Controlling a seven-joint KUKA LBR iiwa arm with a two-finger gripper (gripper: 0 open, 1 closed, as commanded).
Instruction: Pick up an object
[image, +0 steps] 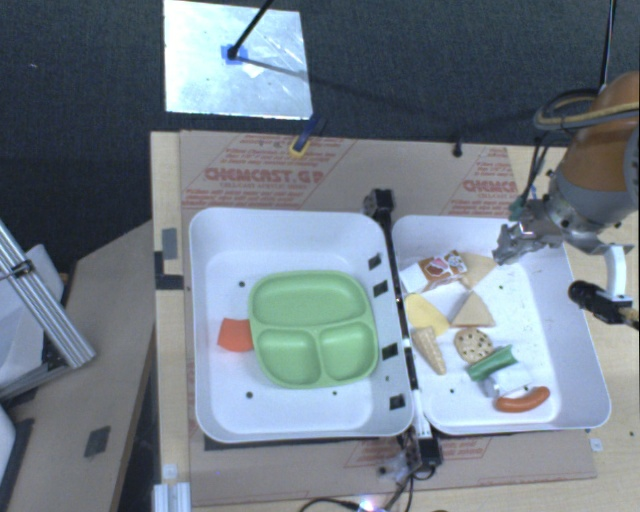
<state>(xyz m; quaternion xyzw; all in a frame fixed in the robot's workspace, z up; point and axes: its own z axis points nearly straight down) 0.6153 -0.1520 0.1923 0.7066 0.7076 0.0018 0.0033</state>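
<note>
In the camera view, the pick is judged not yet accomplished: nothing is seen between the fingers of the gripper, which is poised above the far part of the right bin, and whether those fingers are parted or closed cannot be told from this angle. All the small food-like pieces are found lying on the floor of that bin. Nearest the tool, a tan wedge is seen beside a decorated brown-and-white piece; either is judged the likeliest candidate. Further toward the near edge, a yellow wedge, a beige triangle, a cone, a speckled cookie, a green piece and a red sausage are scattered, several touching. In the left bin, a green divided tray and an orange block are laid. Descent, closure and lifting are all judged to remain.
</note>
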